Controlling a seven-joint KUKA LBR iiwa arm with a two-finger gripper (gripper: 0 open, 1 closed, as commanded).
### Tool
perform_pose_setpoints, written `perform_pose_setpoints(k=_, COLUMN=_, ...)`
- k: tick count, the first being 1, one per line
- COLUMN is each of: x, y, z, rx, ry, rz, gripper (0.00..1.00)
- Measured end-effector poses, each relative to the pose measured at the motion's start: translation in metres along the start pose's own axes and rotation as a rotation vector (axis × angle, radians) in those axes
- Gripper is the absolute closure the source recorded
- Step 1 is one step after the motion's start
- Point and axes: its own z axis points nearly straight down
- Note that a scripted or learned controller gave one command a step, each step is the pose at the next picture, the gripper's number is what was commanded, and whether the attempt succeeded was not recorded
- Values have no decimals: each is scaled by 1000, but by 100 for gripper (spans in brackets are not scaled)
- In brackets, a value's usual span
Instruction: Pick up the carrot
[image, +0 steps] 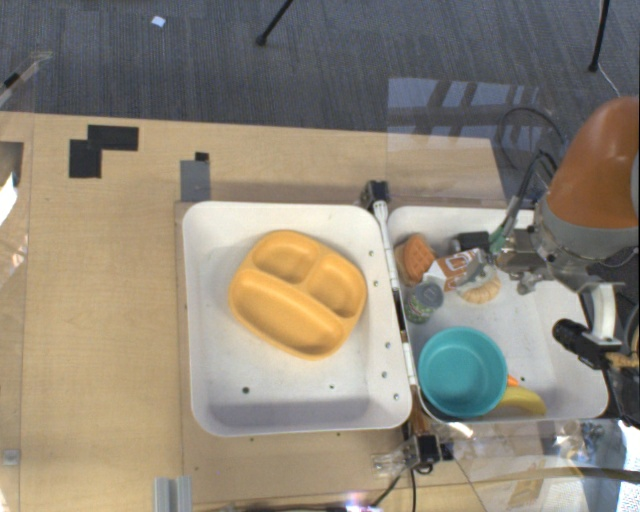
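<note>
The gripper hangs over the far side of the right bin; whether it is clenched or released I cannot tell. Just beside it lie a small orange-and-white packet and a pale, knobbly piece. Nearer the divider sits a brownish-orange lump and a grey can. The carrot seems to be the orange sliver peeking out beside the teal bowl, touching a yellow piece. A yellow divided plate fills the left bin.

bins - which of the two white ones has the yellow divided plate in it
The left bin. The yellow divided plate lies alone in it; the right bin holds the teal bowl and small food items.
</note>
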Motion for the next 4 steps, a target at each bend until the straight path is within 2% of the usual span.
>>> perform_pose_setpoints(k=1, x=-41, y=-52, z=-77, rx=-7, ry=-7, rz=-476, gripper=0)
perform_pose_setpoints(k=2, x=-74, y=-52, z=-175, rx=-9, ry=-11, rz=-793, gripper=0)
perform_pose_setpoints(k=3, x=-115, y=-54, z=-283, rx=-13, ry=-16, rz=-695, gripper=0)
perform_pose_setpoints(k=4, x=-113, y=-51, z=-293, rx=-19, ry=-19, rz=-701, gripper=100)
